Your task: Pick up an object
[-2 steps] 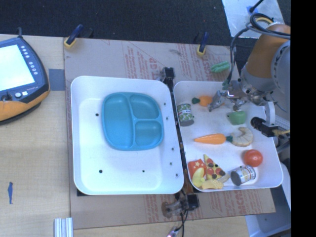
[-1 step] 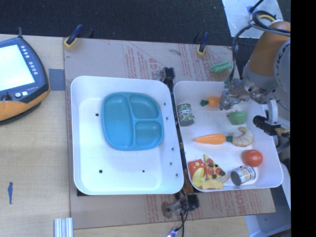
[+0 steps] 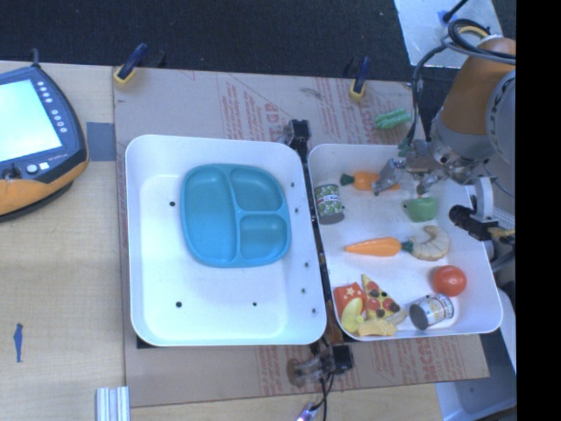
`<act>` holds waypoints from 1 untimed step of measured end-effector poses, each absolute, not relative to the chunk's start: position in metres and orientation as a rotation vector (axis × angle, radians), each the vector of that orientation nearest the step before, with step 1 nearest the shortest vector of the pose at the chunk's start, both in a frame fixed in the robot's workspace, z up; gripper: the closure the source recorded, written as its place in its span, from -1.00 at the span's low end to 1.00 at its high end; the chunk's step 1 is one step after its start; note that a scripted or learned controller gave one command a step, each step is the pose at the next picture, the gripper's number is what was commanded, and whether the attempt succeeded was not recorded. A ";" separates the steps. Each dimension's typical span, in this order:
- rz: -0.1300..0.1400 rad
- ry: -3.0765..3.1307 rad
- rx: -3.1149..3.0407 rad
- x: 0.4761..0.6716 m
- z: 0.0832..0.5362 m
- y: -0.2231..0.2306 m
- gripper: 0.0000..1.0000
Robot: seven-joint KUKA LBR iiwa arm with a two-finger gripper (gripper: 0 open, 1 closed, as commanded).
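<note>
The right bin (image 3: 487, 318) holds several toy foods. My gripper (image 3: 408, 172) hangs low over its far end, just right of a small orange carrot piece (image 3: 364, 181) and just above a green round piece (image 3: 422, 208). Nothing is seen held in it. Further items lie in the bin: a small green-labelled can (image 3: 329, 202), a long carrot (image 3: 375, 247), a pale bitten biscuit (image 3: 429, 244), a red tomato (image 3: 449, 280), a silver can on its side (image 3: 432, 310) and a pizza slice (image 3: 375, 307).
The left bin (image 3: 149, 305) carries a blue divided plate (image 3: 237, 214). A green toy (image 3: 393, 118) lies on the cardboard beyond the right bin. A tablet in an orange case (image 3: 35, 143) rests at the bench's left. Clamps (image 3: 130, 64) grip the far edge.
</note>
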State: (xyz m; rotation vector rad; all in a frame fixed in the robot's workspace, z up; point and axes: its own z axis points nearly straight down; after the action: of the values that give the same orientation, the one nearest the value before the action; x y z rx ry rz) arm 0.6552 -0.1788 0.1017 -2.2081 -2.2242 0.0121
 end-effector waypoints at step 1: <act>0.010 -2.223 -2.211 0.655 0.091 -0.177 -1.00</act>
State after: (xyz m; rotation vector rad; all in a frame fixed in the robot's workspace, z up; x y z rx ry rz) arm 0.6552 -0.1767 0.0914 -2.2112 -2.2231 0.0099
